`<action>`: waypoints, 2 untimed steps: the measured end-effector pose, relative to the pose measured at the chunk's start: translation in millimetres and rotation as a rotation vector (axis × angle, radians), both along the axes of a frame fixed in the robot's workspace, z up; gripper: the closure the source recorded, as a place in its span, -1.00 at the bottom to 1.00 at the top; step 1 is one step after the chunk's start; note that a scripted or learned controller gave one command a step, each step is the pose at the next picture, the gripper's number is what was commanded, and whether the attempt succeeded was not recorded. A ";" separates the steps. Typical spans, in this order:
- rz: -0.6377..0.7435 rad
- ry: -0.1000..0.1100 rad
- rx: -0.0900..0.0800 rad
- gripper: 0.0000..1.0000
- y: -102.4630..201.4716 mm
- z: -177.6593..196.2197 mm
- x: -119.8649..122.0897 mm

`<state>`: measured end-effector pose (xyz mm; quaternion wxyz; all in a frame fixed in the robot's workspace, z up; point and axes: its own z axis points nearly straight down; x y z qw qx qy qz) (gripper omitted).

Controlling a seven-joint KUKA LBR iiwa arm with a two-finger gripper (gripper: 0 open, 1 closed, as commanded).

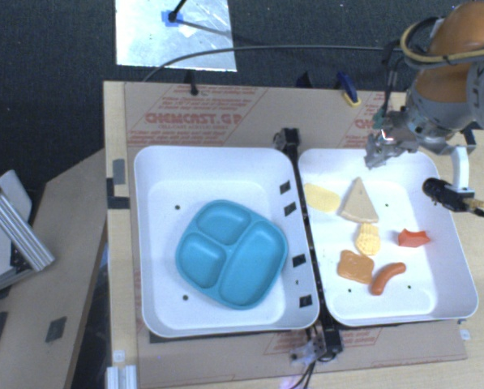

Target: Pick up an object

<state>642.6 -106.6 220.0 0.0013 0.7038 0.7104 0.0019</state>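
gripper (381, 151): mine, hovering over the back rim of the right bin (452, 298), nothing in it. Can't tell how it's set, too small and blurred.
targets: all loose in the right bin, spaced apart so any can be taken alone.
nearest: pale wedge (358, 202), yellow oval (322, 197) beside it.
others: corn piece (369, 238), orange chunk (355, 267), sausage (387, 277), red piece (413, 237).
left bin (156, 217): blue divided tray (231, 252), too wide to grasp, I'd judge.

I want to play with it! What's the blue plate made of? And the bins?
The plate looks like smooth plastic: one even blue colour, rounded moulded compartments, a soft sheen. The bins also look like plastic, probably thin and moulded: plain white with rounded corners and shallow walls. I can't be certain from looks alone.
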 end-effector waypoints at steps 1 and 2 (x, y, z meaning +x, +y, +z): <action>0.001 0.000 0.001 1.00 52.8 12.4 5.2; 0.001 0.003 0.001 1.00 109.9 1.3 5.8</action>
